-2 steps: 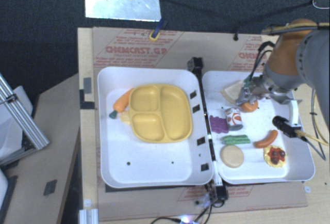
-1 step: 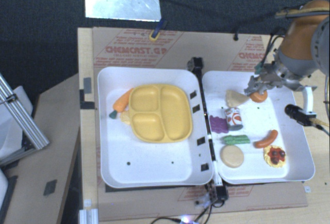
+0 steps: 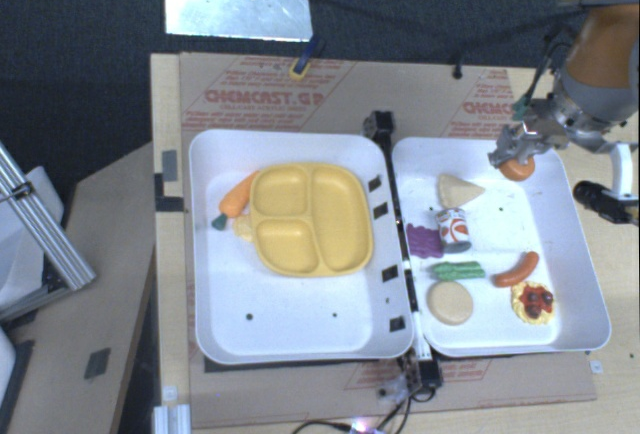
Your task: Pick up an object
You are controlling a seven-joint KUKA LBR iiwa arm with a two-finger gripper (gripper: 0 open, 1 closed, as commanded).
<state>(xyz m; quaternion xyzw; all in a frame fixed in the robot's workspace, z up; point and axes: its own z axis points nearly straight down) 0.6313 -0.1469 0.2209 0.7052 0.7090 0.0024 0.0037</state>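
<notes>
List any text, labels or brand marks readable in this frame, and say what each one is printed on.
"CHEMCAST GP", red print on the brown protective sheet behind the left white bin.
Red print repeating on the same sheet behind the right white bin: partly cut off, too blurred to read.
Red print on the sheet's front edge: too small to read.
Small red-and-white can: its label is too blurred to read.

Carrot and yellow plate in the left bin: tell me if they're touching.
Touching. The camera view shows the carrot lying against the upper left rim of the yellow plate, with no white bin floor between them.
</notes>
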